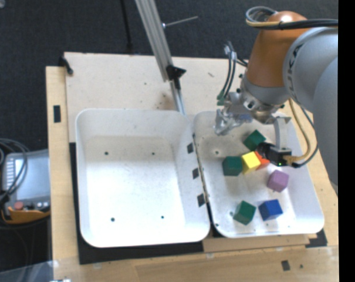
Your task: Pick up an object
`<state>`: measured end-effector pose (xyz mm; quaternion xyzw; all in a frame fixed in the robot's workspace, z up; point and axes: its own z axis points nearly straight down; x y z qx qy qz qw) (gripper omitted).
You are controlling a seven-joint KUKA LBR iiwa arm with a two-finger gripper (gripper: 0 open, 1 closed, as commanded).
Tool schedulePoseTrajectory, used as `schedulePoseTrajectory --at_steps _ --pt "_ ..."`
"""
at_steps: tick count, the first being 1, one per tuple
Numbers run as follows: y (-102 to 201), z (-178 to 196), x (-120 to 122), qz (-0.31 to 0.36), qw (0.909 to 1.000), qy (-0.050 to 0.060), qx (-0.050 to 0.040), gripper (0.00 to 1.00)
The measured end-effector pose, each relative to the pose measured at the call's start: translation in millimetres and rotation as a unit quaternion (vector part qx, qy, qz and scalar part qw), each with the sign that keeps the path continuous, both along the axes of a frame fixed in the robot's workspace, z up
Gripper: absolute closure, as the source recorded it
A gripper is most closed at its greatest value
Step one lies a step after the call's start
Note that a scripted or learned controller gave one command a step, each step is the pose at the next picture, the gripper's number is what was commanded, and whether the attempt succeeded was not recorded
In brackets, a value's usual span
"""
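My gripper point(224, 123) hangs over the far left part of the right bin point(306, 216), above bare floor, with no block under it. Several blocks lie in that bin. A dark green block point(254, 138) sits just right of the gripper. Nearer the front, a green block point(232, 165) touches a yellow block point(251, 160), and a sliver of an orange block point(263, 163) peeks out behind the yellow one. A purple block point(277, 181) lies further right. At the front, a green block point(244, 212) and a blue block point(271, 209) stand side by side.
The left bin point(83, 157) stands beside the right one, their rims meeting in the middle. A slanted aluminium post point(156, 37) rises from the bench behind the bins. The arm's orange band and grey body overhang the right bin's far right corner.
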<state>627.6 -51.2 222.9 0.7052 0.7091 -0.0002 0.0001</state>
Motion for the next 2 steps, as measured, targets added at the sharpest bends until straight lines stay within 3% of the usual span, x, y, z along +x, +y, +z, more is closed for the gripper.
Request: schedulePoseTrajectory --at_steps 2 --pt "108.1 17.7 -24.2 0.002 1.0000 -0.001 0.0016 1.00"
